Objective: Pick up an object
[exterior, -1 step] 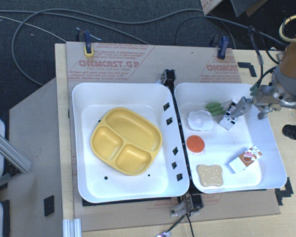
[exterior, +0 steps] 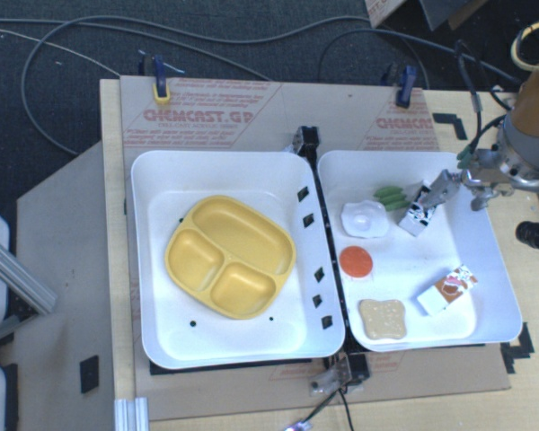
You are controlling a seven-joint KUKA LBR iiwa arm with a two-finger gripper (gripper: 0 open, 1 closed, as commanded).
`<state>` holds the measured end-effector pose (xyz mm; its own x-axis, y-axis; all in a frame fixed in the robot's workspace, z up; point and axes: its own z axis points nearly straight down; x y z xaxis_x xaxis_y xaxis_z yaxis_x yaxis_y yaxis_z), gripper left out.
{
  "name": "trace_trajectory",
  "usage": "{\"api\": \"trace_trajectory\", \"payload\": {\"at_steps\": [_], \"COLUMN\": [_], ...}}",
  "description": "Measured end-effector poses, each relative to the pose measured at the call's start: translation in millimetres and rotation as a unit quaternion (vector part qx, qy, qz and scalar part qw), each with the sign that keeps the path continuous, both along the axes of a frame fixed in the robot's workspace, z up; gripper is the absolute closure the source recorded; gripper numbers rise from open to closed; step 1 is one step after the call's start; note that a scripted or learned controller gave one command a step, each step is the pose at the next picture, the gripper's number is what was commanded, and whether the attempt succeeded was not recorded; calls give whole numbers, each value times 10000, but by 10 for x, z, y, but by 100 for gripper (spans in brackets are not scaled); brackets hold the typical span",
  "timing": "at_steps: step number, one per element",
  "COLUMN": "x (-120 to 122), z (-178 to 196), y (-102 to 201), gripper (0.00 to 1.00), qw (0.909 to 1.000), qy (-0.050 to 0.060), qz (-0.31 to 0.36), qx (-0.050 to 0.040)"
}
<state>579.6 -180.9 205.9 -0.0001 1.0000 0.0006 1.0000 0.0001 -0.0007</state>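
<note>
The right bin (exterior: pixel 494 241) holds several small items: a green piece (exterior: pixel 391 196), a white lidded cup (exterior: pixel 364 219), an orange-red disc (exterior: pixel 357 260), a tan toast-shaped piece (exterior: pixel 382 319) and a small red-and-white carton (exterior: pixel 448 291). My gripper (exterior: pixel 424 206) reaches in from the right, low over the bin's upper middle, just right of the green piece and the white cup. A small black-and-white patch sits at its tip; whether that is a separate object is unclear.
In the left bin (exterior: pixel 148 241) lies a yellow divided plate (exterior: pixel 230 256). A black divider with clips (exterior: pixel 316 241) runs between the bins. Blue clamps (exterior: pixel 160 77) hold the board's far edge, and cables cross the dark floor behind.
</note>
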Motion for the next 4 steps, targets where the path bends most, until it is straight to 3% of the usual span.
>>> {"api": "trace_trajectory", "payload": {"at_steps": [3, 4], "x": [-1, 12], "z": [-1229, -1095], "y": [-42, -45], "gripper": [0, 100], "qw": [10000, 10000], "qy": [20, -4], "qz": [1, 1], "qx": [8, 5]}}
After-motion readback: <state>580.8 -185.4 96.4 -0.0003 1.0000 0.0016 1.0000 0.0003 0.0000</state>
